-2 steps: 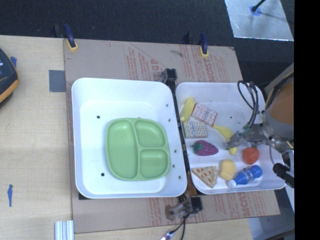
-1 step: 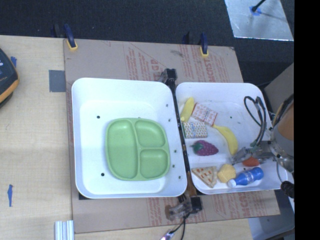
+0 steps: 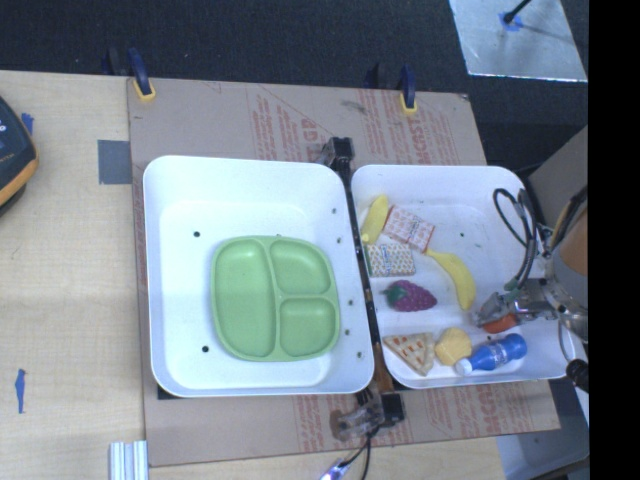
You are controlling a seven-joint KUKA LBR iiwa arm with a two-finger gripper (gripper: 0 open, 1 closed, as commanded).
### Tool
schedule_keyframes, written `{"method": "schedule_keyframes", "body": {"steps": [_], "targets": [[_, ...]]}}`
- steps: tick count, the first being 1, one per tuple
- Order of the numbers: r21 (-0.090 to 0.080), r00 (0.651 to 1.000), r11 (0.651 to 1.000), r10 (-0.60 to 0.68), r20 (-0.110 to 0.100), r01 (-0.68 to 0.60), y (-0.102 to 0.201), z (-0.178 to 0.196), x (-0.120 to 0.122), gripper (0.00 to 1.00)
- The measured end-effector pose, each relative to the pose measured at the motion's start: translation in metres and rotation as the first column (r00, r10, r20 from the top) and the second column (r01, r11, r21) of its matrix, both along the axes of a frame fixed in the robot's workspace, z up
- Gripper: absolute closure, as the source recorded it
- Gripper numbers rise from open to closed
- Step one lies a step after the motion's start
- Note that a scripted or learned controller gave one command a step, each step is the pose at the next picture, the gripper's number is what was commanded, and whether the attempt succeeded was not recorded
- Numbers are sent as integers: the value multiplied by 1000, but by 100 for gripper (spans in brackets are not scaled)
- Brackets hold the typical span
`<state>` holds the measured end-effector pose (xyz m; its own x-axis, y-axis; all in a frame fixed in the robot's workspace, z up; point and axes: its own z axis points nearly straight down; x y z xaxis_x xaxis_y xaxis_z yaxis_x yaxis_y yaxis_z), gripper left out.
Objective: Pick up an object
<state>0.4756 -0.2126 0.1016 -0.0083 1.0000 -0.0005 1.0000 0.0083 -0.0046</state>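
The gripper (image 3: 503, 313) sits low at the right bin's (image 3: 470, 180) right side, right over a small red-orange piece (image 3: 497, 320), seemingly its target; whether it grips cannot be told; the blue bottle (image 3: 495, 354) lies just beside.

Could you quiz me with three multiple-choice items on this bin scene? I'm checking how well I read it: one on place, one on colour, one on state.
1. Where does the green divided plate lie?
A. left bin
B. right bin
C. on the bench

2. What colour is the bottle?
A. red
B. blue
C. green

3. How does the bottle rest?
A. upright
B. on its side
C. lifted clear of the bin

Answers: 1 A, it sits in the left bin. 2 B, its body is blue. 3 B, it lies flat in the right bin.
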Motion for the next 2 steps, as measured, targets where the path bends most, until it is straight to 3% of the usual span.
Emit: {"method": "schedule_keyframes", "body": {"steps": [1, 2], "targets": [[0, 1000, 1000, -2, 2, 2, 59, -10, 48, 100], [1, 1000, 1000, -4, 3, 4, 111, 100, 68, 100]]}}
